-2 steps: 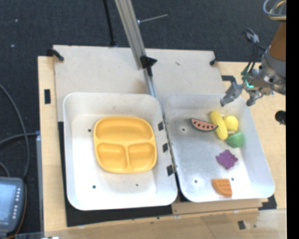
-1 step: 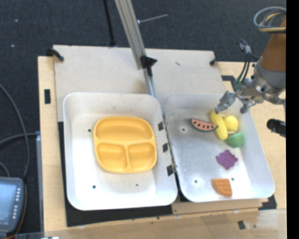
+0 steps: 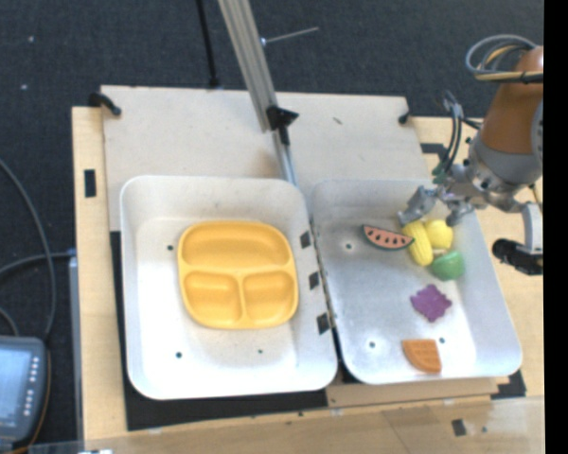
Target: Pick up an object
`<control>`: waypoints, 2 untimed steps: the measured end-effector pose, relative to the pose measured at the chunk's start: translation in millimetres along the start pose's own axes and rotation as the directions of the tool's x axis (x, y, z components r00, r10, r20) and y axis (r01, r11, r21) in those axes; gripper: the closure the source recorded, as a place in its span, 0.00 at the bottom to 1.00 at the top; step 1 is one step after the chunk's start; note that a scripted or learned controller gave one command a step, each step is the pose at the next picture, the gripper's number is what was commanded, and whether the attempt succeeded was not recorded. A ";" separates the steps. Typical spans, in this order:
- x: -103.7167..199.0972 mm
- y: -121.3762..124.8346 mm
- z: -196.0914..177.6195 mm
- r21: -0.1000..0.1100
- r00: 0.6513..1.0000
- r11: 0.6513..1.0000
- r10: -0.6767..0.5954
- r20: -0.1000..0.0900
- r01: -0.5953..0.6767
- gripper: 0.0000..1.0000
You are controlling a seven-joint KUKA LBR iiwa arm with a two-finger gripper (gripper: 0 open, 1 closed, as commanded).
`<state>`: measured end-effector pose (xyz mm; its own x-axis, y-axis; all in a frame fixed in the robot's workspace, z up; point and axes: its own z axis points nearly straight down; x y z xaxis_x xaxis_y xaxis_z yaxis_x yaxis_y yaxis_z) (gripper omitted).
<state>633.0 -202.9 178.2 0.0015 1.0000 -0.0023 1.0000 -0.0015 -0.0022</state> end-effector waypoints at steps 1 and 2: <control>-5.4 -10.2 51.1 0.002 1.000 1.000 -0.001 -0.001 0.001 0.00; -6.7 -7.8 35.8 -0.007 1.000 1.000 0.000 0.001 0.000 1.00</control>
<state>625.1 -209.7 142.4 0.0010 1.0000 -0.0037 1.0000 -0.0010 0.0045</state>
